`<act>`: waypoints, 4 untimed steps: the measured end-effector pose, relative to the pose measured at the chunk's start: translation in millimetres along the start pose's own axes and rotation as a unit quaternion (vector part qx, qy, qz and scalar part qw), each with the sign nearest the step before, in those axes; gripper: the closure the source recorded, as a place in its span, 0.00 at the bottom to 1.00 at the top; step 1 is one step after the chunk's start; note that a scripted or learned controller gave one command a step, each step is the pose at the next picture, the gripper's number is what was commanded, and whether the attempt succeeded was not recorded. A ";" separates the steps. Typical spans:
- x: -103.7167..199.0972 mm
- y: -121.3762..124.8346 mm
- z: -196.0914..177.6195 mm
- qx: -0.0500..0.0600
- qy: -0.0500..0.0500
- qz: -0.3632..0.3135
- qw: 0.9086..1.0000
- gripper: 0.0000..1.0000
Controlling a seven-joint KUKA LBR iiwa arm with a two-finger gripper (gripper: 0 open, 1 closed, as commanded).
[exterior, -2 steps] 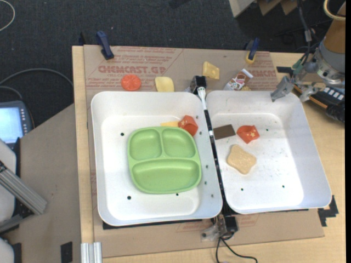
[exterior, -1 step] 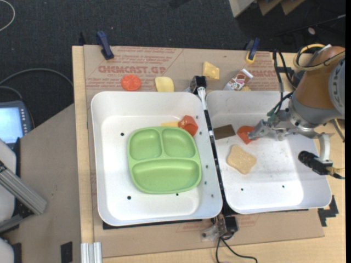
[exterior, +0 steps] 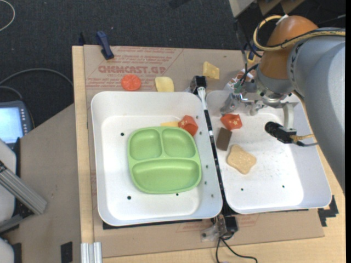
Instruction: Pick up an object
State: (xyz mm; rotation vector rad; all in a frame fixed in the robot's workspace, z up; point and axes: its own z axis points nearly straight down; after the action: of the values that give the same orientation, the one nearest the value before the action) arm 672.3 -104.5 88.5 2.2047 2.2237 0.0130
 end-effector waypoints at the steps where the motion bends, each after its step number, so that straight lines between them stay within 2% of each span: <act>1: 3.2 -20.2 3.3 0.008 0.001 0.005 1.000 0.00; 2: 12.9 -10.7 3.4 0.005 0.000 0.004 1.000 0.00; 4: 7.5 -22.4 3.2 0.008 0.001 0.004 1.000 0.00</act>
State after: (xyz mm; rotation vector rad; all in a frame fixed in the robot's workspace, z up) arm 649.9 -97.2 85.0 2.2226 2.2226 -0.0026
